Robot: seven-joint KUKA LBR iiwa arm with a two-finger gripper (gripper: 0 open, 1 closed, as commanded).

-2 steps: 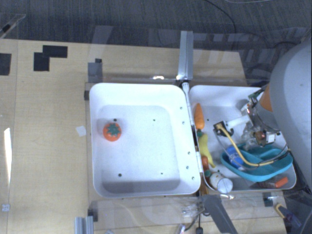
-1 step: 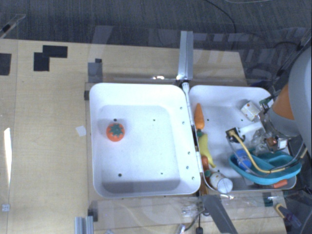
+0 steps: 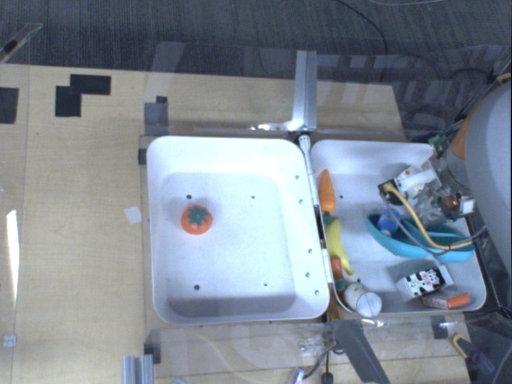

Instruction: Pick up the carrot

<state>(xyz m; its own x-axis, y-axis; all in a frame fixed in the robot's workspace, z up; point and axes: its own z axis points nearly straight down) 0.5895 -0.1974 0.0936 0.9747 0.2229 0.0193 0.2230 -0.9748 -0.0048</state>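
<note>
The carrot (image 3: 326,191) is a short orange piece lying lengthwise against the left wall of the right bin (image 3: 360,154), near its far end. My gripper (image 3: 426,205) hangs over the right side of that bin, above a blue bowl (image 3: 420,245). It is well to the right of the carrot and apart from it. Nothing can be seen held in it.
A yellow banana (image 3: 338,246) lies just in front of the carrot along the same wall. A white jar (image 3: 368,302), a black-and-white box (image 3: 423,281) and a small orange-red piece (image 3: 456,300) sit at the right bin's front. A tomato (image 3: 197,218) lies in the left bin (image 3: 224,302).
</note>
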